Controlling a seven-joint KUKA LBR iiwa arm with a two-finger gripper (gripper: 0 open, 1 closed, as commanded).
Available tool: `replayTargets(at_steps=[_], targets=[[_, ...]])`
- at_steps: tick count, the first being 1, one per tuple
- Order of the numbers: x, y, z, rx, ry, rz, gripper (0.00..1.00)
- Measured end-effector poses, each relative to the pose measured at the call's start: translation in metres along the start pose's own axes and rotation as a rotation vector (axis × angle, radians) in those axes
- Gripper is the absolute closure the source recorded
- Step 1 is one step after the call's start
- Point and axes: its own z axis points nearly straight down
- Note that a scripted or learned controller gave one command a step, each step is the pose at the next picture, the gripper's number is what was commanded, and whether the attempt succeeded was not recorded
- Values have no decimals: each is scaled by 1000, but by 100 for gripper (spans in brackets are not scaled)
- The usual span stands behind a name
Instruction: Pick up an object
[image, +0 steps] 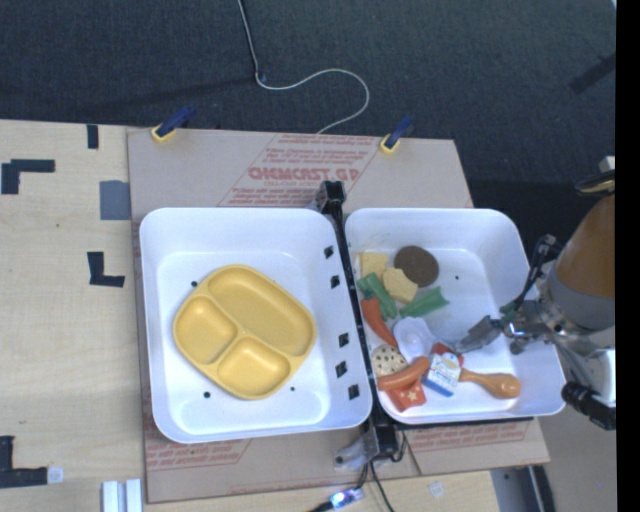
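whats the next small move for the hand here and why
Probably a short move left and down toward the wooden spoon. The hand sits over the right bin, just above the spoon, with nothing visible between its fingers. The spoon lies apart from the cluttered pile by the divider, so it looks like the easiest target.

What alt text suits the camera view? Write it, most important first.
A grey arm's gripper hovers in the right white bin beside piled toy food. The left bin holds a yellow divided tray.
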Motion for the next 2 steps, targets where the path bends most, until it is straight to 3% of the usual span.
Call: replayTargets(at_steps=[1, 2], targets=[[5, 4, 59, -5, 1, 0, 0], [5, 5, 59, -8, 1, -2, 0]])
